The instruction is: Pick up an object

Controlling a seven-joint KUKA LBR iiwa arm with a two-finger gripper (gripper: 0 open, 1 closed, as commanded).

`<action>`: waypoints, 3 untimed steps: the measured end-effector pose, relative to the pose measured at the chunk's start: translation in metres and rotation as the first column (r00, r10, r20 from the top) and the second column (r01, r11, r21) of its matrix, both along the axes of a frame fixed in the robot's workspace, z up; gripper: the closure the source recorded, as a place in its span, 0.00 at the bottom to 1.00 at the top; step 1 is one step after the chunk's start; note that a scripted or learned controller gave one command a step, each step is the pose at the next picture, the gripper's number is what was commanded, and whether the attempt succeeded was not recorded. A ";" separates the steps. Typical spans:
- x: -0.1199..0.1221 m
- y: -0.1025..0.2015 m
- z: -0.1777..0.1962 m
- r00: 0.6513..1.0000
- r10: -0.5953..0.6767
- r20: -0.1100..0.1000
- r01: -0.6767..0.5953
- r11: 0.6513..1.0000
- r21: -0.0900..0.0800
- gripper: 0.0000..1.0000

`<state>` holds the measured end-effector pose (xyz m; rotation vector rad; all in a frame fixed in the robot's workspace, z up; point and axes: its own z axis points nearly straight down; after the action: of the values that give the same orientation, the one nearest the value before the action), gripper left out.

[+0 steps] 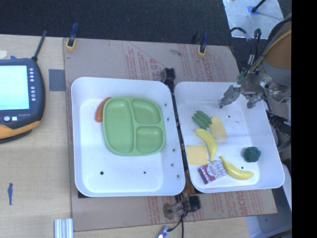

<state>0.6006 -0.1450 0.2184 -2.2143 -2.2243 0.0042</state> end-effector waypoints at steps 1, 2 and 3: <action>-0.003 0.025 -0.068 1.000 0.001 -0.001 -0.001 1.000 -0.001 0.00; -0.041 0.042 -0.127 1.000 0.000 -0.001 0.000 1.000 -0.001 0.00; -0.040 0.041 -0.116 1.000 0.002 -0.002 -0.002 1.000 -0.004 1.00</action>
<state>0.5601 -0.1041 0.1020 -2.2124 -2.2279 0.0107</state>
